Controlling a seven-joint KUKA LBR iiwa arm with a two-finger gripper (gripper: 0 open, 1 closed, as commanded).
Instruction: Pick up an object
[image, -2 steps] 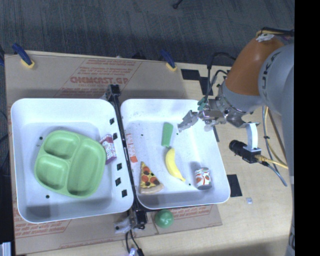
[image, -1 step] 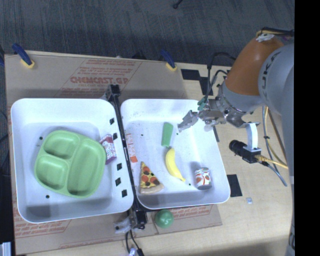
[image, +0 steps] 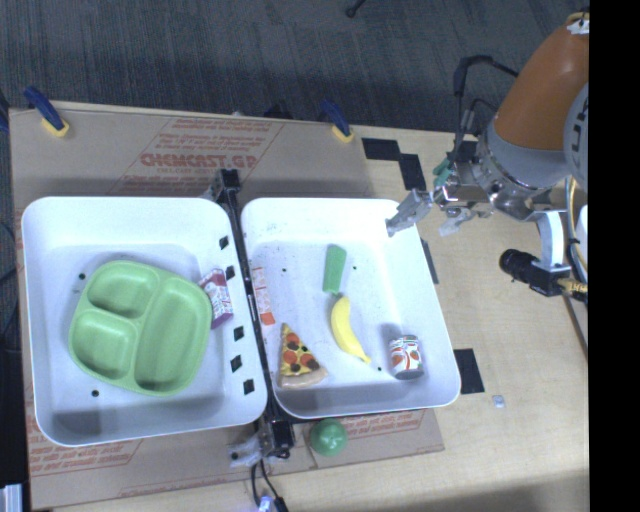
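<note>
Looking down on the bench, you see two shallow white bins side by side on brown cardboard. The left bin (image: 40, 300) holds a green three-compartment plate (image: 140, 327), with a small dark red packet (image: 217, 295) touching the plate's right edge. The right bin (image: 420, 300) holds a green rectangular block (image: 334, 268) toward the far side; just nearer than it lies a yellow banana (image: 347, 329), a pizza slice toy (image: 298, 358) sits to the banana's left near the front wall, and a small red-and-white can (image: 405, 357) stands in the near right corner. A green ball (image: 327, 436) rests on the cardboard outside the bins, just beyond the right bin's near rim. The arm (image: 540, 90) reaches in from the right, and its gripper (image: 408, 214) hangs over the far right corner of the right bin, apart from every object there. Whether the gripper is spread or closed you cannot tell from this view, and nothing is visibly held in it.
</note>
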